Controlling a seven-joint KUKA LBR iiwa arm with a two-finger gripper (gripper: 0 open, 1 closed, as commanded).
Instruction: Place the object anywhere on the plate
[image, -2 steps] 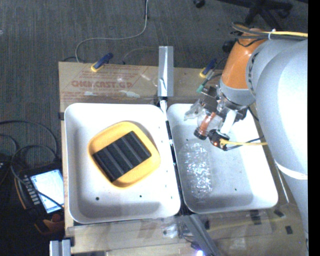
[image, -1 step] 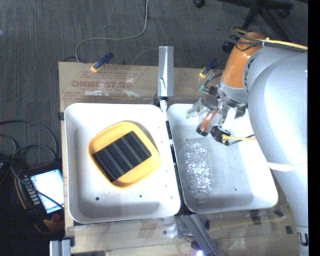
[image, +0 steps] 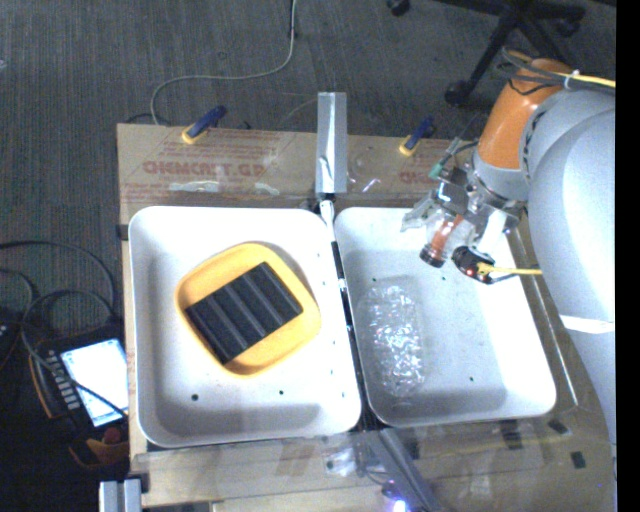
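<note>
A yellow plate (image: 197, 284) lies in the left bin (image: 160, 400), a little left of its middle. On the plate rests a black ridged slab (image: 245, 311), turned at a slant. A clear crinkled plastic object (image: 393, 332) lies in the right bin (image: 500, 380), near its left wall. My gripper (image: 441, 232) hangs over the far part of the right bin, above and to the right of the plastic object and apart from it. Nothing shows held in it.
The grey arm with its orange band (image: 515, 110) comes in from the upper right. A metal divider (image: 331, 140) stands at the back between the bins. Two blue clamps (image: 205, 122) hold the cardboard at the back edge.
</note>
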